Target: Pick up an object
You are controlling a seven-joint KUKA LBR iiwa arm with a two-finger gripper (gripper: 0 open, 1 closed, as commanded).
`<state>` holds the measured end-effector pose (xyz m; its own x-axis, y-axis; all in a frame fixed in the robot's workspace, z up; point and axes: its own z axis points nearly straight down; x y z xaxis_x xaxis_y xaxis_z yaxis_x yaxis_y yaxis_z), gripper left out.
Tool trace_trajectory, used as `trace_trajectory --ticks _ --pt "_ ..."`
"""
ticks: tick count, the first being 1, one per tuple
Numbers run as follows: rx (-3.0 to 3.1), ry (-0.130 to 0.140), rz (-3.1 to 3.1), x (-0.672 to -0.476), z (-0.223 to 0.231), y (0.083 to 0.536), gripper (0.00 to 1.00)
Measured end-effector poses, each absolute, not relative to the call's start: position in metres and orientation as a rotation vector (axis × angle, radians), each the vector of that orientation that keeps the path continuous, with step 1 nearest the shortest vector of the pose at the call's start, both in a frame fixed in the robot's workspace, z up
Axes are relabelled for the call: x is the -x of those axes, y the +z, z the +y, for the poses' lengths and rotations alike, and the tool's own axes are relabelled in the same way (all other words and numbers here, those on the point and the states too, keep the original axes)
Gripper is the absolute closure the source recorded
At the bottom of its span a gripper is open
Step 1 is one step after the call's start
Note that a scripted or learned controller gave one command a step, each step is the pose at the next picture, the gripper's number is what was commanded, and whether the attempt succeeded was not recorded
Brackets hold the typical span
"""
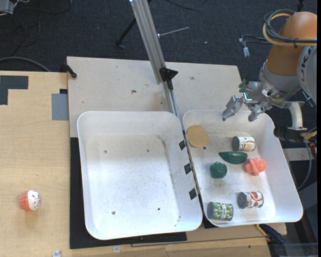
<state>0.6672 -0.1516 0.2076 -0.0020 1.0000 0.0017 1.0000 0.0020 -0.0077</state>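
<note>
**White bins, tool spread above the far rim**

White plastic forms both shallow bins on the bench (117, 84). The left bin (128, 175) lies beside the right bin (289, 197), which carries the loose things. The grey arm (289, 63) with its orange band reaches in from the right, and the tool (245, 109) hangs over the far edge of the right bin, its two fingers spread apart with nothing between them. Below it stand a tan disc (197, 136) near the dividing rim, a small can (244, 143) on its side, a dark green bowl-like piece (233, 157), a green round object (218, 169), an orange-pink lump (255, 166), a red and white can (250, 199) and a green-labelled can (220, 211). Well apart, on the wooden surface at left, sits a small orange and white ball (30, 201).
</note>
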Motion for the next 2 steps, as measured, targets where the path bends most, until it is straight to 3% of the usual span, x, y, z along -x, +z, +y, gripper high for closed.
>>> trace_trajectory --ticks 1,2 --pt "2.214 0.004 -2.225 -0.668 -0.151 0.211 0.00" --pt "2.212 0.006 -2.222 -0.660 -0.143 0.158 0.00"
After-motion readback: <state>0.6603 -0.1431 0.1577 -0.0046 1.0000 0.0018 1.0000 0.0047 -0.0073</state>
